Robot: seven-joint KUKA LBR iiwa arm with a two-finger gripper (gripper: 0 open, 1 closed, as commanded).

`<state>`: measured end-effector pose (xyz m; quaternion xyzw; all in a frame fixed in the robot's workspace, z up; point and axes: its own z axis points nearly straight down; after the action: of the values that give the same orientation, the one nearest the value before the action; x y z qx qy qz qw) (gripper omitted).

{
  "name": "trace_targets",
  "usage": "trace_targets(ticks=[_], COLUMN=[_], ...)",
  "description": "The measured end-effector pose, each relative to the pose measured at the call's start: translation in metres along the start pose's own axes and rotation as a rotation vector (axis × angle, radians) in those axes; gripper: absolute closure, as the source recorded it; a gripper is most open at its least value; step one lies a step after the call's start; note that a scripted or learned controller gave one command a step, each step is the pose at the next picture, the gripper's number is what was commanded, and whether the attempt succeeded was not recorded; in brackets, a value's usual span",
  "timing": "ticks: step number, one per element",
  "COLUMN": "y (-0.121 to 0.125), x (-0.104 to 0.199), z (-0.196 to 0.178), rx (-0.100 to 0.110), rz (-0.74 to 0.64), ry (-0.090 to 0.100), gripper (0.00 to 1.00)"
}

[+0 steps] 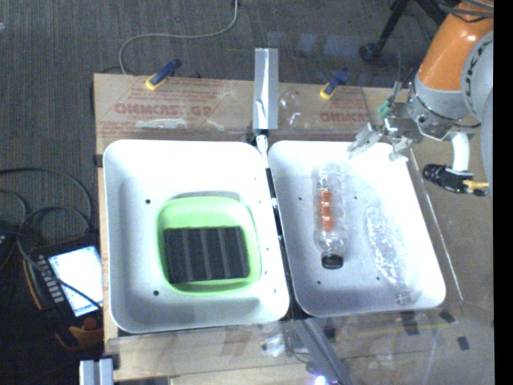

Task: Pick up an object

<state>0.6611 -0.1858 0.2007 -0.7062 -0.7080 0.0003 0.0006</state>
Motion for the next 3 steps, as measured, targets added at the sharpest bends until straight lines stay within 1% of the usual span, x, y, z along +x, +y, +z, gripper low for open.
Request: trace_targets(ticks=[1,2,3], y=[-0.050,-0.089,-0.087], x=[0.064,0.067,0.067], z=[0.098,0.108,0.097], rx=[0.002,-0.021,-0.023], rz=[0.075,0.048,0.048], ry=[0.000,-0.004,-0.002], gripper=[0.00,0.00,1.00])
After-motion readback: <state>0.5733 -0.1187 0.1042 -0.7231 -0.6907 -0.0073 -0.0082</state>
